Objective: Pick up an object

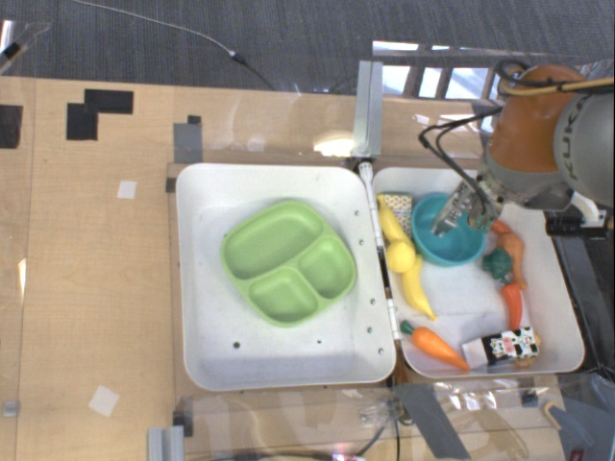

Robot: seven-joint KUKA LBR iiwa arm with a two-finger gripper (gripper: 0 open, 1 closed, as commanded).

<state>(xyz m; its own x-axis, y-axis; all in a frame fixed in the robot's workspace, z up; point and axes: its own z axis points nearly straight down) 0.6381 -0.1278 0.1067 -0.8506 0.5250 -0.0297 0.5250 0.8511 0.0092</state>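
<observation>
My gripper point(463, 219) hangs over the teal bowl point(452, 243) at the back of the right bin point(567, 339). Its fingers point(449, 221) are spread apart, with nothing visible between them, and their tips sit at or just above the bowl's rim. Left of the bowl, a yellow banana point(415, 288) and a lemon point(400, 256) lie along the bin's left wall. An orange carrot point(434, 345) and a small black-and-white box point(506, 346) lie at the front. A red pepper point(512, 303) and a green and orange piece point(500, 260) lie right of the bowl.
A green divided plate point(286, 262) lies in the left bin point(207, 353). A metal post point(368, 104) stands behind the wall between the two bins. The arm's orange band point(524, 128) and cables hang over the right bin's back right corner.
</observation>
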